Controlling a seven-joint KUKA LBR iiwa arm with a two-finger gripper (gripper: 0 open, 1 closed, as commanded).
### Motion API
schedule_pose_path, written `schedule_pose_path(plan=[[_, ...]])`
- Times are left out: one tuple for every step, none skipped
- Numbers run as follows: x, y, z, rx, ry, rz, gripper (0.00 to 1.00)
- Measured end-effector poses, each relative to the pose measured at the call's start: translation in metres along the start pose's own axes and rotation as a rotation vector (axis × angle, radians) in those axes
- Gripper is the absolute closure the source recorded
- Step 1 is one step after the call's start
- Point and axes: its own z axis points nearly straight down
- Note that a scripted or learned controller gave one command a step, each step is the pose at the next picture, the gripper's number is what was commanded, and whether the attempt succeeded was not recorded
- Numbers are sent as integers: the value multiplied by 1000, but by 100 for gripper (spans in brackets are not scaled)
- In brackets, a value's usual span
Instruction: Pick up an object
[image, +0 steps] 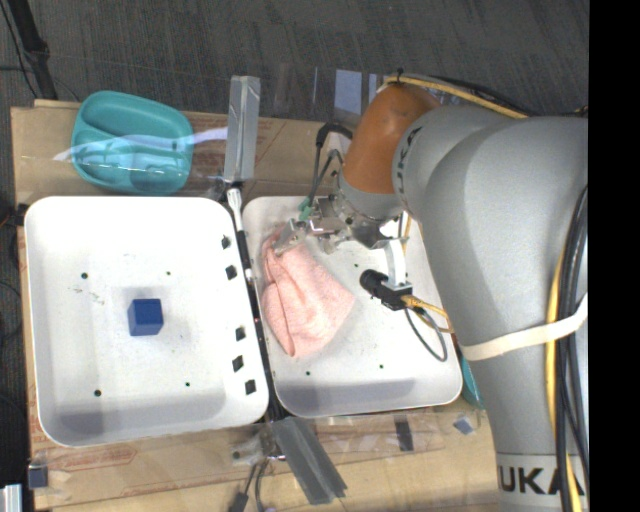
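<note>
While the end effector (305, 226) hovers at the pink cloth's (302, 297) twelve o'clock edge, finger spread indiscernible, the cloth lies crumpled at nine o'clock in the right bin (420, 375); soft, light, probably best pinched at a raised fold.

tool (300, 228) at pink cloth (303, 298), right bin (425, 375) | blue cube (146, 316), left bin (60, 290)
</note>
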Motion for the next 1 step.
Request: schedule_pose_path(plan=[[23, 1, 1, 4, 1, -180, 0]])
